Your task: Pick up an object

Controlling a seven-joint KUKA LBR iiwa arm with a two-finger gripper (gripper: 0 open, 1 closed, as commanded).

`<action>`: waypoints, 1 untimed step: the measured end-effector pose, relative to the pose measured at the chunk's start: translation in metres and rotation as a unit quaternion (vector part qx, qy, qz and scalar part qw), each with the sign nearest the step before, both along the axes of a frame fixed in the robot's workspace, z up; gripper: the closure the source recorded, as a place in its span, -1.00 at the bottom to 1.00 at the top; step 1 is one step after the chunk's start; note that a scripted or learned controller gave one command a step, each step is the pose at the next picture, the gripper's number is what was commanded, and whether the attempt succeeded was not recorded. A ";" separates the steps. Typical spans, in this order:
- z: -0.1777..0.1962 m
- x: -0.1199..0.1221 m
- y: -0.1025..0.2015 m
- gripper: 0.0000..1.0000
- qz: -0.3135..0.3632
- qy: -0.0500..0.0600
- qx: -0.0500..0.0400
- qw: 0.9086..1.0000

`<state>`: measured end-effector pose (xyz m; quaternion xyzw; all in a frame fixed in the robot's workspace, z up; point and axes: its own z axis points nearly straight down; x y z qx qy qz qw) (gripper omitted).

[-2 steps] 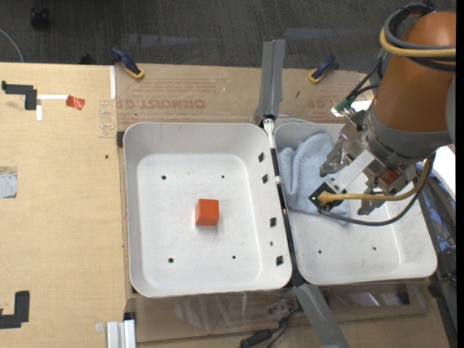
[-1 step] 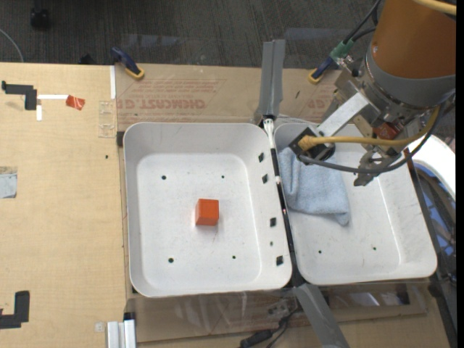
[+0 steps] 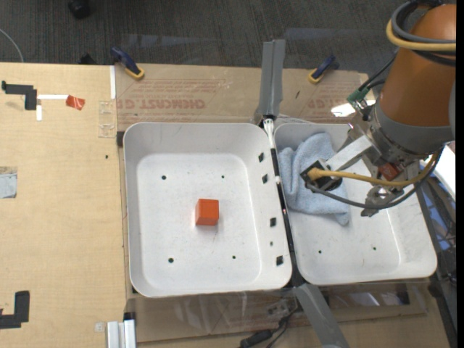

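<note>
Well, I see the cloth [image 3: 301, 167] bunched in the right bin [image 3: 377, 272], at its left side, just beside the wrist [image 3: 395, 147]; soft, light, limp, so I'd pinch a raised fold; how the jaws stand, I cannot tell.

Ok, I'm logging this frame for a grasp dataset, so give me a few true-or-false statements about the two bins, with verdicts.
1. An orange cube lies in the left bin. True.
2. The blue cloth shares the left bin with the cube. False: it lies in the right bin, against its left side.
3. The arm hangs over the right bin. True.
4. The cube rests against a wall of its bin. False: it sits near the middle, apart from every wall.
</note>
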<state>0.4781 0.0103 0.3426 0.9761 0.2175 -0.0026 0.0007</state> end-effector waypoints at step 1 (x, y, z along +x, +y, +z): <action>0.099 0.001 0.011 -1.00 -0.041 -0.002 0.000 0.999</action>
